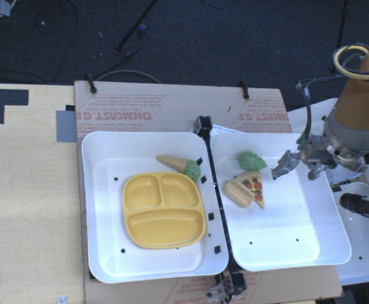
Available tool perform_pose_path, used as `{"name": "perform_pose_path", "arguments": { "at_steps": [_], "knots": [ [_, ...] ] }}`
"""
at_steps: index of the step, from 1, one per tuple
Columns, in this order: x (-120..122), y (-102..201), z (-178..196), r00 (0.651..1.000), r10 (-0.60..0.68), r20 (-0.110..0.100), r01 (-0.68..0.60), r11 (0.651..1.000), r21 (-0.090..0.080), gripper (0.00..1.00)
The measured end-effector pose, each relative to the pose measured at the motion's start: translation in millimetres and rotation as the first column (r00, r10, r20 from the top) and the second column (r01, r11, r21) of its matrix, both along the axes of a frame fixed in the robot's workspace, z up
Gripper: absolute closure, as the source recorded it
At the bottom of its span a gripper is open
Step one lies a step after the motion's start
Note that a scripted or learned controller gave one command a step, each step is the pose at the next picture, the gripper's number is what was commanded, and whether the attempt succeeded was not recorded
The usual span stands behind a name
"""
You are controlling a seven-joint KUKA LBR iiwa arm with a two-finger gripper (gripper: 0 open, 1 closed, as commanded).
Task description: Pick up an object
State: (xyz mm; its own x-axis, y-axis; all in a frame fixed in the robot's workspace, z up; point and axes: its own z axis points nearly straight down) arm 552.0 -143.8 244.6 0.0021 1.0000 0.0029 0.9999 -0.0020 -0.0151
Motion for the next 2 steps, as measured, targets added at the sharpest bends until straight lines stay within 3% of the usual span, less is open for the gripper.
{"name": "perform_pose_path", "arguments": {
  "at_steps": [1, 2],
  "knots": [
    [2, 0, 6, 1.0, 0.002, 0.011, -0.002, 1.0, -0.002, 0.0],
    [6, 5, -39, 1.0, 0.002, 0.008, -0.002, 1.0, -0.001, 0.0]
  ]
}}
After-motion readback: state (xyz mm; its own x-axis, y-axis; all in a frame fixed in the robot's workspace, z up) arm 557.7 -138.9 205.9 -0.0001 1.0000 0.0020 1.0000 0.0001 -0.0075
